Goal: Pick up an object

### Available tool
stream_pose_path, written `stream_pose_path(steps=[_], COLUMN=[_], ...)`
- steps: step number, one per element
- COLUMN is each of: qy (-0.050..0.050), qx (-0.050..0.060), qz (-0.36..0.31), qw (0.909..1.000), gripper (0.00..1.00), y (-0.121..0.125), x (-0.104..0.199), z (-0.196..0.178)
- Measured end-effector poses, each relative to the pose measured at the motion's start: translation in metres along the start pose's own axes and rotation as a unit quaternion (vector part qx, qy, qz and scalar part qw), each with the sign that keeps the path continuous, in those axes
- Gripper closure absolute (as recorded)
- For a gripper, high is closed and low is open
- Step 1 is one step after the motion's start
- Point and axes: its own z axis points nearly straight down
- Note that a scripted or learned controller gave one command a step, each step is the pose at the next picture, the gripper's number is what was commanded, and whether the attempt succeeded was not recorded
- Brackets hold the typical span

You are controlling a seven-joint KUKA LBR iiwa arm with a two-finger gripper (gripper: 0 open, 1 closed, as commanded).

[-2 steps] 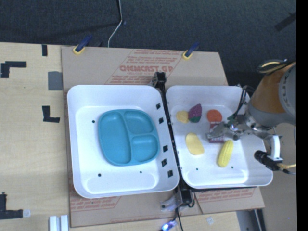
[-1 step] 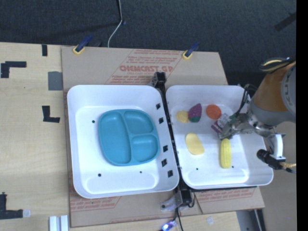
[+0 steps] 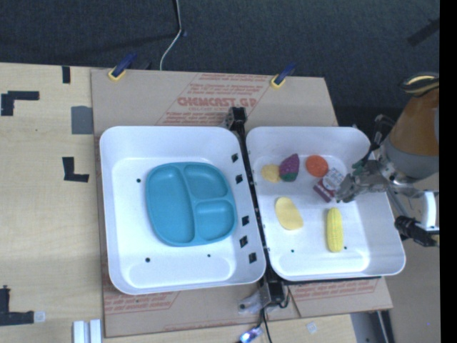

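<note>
The right bin (image 3: 371, 263) holds several toy foods: a purple piece (image 3: 289, 166), a small yellow piece (image 3: 270, 173), an orange-red tomato (image 3: 317, 165), a pale yellow lump (image 3: 289, 213), a corn cob (image 3: 334, 229) and a small red and white item (image 3: 327, 189). My gripper (image 3: 347, 189) reaches in from the right and hangs low just right of the red and white item, near the bin's right side. I cannot see anything held between its fingers.
The left bin (image 3: 121, 191) carries a blue divided plate (image 3: 191, 203). Both bins rest on a cardboard sheet (image 3: 207, 98) on the wooden bench. The arm's grey body (image 3: 414, 148) stands over the right bin's far right corner.
</note>
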Motion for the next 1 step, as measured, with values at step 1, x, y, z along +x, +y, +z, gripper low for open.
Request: stream_pose_path(steps=[1], qy=[0.0], qx=[0.0], qz=[0.0], qw=[1.0], gripper=[1.0], y=[0.0039], x=[-0.0035], z=[-0.0426])
